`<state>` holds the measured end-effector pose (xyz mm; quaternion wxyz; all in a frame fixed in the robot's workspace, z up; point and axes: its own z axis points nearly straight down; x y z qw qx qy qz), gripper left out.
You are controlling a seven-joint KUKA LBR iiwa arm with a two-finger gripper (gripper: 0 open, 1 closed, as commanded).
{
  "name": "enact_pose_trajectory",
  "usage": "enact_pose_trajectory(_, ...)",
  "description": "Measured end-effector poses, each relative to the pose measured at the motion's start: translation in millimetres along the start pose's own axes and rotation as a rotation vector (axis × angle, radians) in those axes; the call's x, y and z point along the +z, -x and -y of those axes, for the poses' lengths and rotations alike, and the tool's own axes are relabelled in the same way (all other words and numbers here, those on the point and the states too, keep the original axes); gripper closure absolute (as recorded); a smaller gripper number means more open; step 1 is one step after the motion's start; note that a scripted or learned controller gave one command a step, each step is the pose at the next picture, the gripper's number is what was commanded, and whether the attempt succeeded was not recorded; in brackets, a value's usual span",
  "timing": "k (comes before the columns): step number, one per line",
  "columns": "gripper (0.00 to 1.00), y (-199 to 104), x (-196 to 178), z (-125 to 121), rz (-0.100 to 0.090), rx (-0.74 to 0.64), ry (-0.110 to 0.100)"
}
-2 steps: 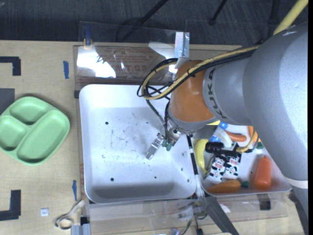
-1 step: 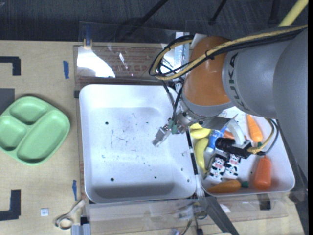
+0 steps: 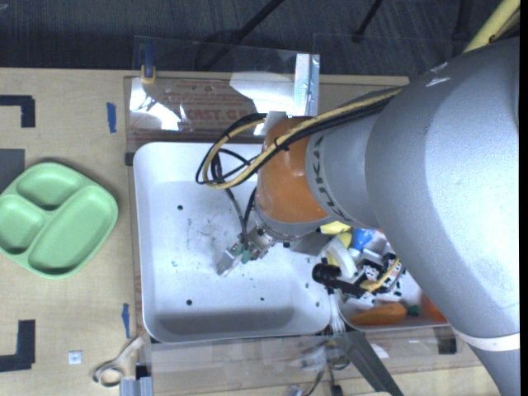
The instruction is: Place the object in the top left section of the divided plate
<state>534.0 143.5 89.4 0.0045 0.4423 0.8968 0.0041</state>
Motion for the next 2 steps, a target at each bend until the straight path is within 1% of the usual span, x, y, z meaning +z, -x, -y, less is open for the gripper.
enact_pose_trajectory(1,0.0,91,-95,26,-0.002,0.229,-0.011)
enact_pose_trajectory(2,0.0,62,-69,32,0.036,0.374,0.029)
